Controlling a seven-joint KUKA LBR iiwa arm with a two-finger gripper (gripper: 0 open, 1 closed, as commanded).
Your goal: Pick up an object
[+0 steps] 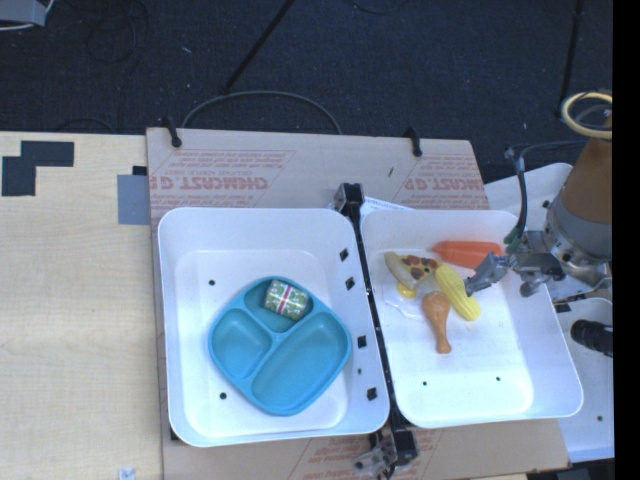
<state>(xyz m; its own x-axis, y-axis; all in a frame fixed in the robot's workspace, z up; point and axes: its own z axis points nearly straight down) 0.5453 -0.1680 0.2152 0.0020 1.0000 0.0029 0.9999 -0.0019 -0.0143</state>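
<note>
Fingers of the gripper (pixel 487 272) reach into the right bin (pixel 540 393) from the right edge, but they are too small and dark to tell whether they are spread or closed, and nothing can be seen held between them. Their tips sit just beside the toy corn cob (pixel 456 292), close to its right end; contact cannot be confirmed. An orange carrot (pixel 466 252) lies just above the tips. Left of the corn are a pizza slice (pixel 412 266) and a brown drumstick (pixel 438 319), the latter angled toward the bin's middle. The left bin (pixel 190 268) holds a blue divided plate (pixel 285 363), and a small can (pixel 285 299) with a green and red label rests in its upper compartment; the label's words are unreadable. Cardboard (pixel 300 173) under the bins bears reddish print, seen upside down and too blurred to read with confidence.
</note>
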